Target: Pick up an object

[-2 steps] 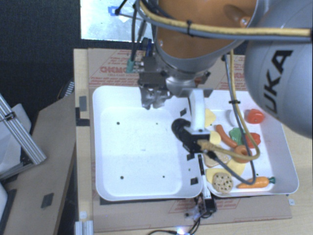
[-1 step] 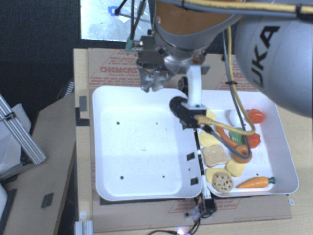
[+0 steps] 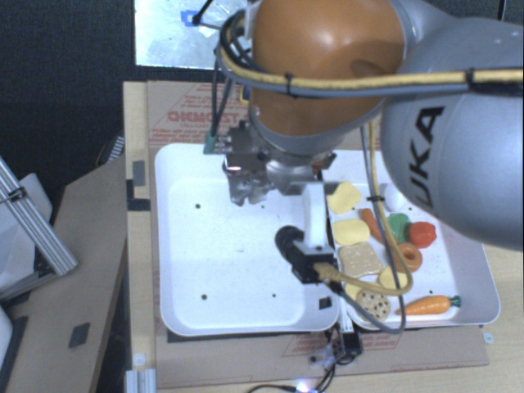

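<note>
My gripper (image 3: 246, 185) hangs over the far part of the left white bin (image 3: 196, 301), close to the wall shared with the right bin; nothing shows between its tips. Toy foods lie in the right bin (image 3: 485, 300): a yellow piece (image 3: 345, 196), a second yellow piece (image 3: 352, 232), a square cracker (image 3: 361, 259), a dotted cookie (image 3: 373, 304), a carrot (image 3: 426, 304), a ring doughnut (image 3: 407, 257), a red tomato (image 3: 422, 234) and a green piece (image 3: 399, 224). The arm's big orange and grey body hides the far part of the right bin.
Both bins rest on a cardboard sheet (image 3: 176, 113). A silver foil panel (image 3: 172, 23) lies beyond it at the top. An aluminium rail (image 3: 37, 228) slants at the left edge.
</note>
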`<state>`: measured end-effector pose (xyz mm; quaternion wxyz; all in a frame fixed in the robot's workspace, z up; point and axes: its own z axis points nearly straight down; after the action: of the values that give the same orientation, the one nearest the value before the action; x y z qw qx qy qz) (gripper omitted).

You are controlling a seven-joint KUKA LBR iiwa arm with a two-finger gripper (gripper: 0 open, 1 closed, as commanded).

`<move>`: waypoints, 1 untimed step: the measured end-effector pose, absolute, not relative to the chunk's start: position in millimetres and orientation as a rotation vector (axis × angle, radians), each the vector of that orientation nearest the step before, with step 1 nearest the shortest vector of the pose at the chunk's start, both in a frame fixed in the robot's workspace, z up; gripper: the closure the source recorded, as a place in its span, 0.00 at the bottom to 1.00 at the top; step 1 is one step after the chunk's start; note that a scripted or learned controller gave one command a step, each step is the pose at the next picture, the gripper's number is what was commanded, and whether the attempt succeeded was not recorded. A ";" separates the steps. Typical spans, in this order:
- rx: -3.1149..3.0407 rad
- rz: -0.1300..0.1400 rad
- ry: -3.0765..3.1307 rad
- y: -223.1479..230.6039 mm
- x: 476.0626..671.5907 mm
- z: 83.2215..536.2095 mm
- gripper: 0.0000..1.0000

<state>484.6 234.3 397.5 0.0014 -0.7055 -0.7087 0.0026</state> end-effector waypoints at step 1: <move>-2.222 -0.010 -2.225 234.5 518.1 447.7 1.00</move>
<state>518.1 234.5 447.7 -0.0014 -0.7066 -0.7076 -0.0033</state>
